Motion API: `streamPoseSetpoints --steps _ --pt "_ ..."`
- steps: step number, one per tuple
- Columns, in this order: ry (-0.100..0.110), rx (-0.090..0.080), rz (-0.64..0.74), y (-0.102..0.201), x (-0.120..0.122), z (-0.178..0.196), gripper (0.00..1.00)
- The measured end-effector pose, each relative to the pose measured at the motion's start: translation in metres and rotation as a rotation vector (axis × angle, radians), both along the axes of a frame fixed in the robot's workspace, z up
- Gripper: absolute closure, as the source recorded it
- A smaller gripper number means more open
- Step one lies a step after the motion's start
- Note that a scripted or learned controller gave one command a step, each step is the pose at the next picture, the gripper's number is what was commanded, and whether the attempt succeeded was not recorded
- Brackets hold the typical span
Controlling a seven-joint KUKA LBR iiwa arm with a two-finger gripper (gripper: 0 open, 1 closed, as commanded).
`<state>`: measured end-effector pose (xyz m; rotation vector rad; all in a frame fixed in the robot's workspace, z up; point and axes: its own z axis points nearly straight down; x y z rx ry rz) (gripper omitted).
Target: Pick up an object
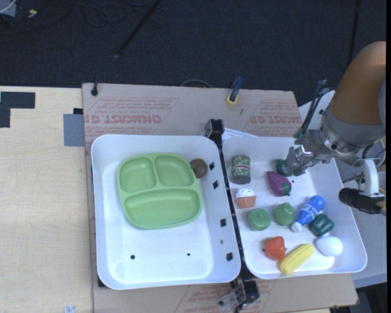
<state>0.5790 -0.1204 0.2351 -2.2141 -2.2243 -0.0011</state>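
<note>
Purple eggplant toy (278, 182) is located in the right bin (352, 240), just below the gripper (292, 163). Finger state cannot be determined. Can (240, 168) and cupcake (245, 197) are positioned leftward. 1 green tray (159, 190) is seated in the left bin (111, 240).
</note>
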Motion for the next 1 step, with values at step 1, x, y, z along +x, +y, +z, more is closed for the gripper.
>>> streamPoseSetpoints --steps 1 --pt "0.003 0.0 -0.001 0.0475 -0.0051 -0.0115 1.0"
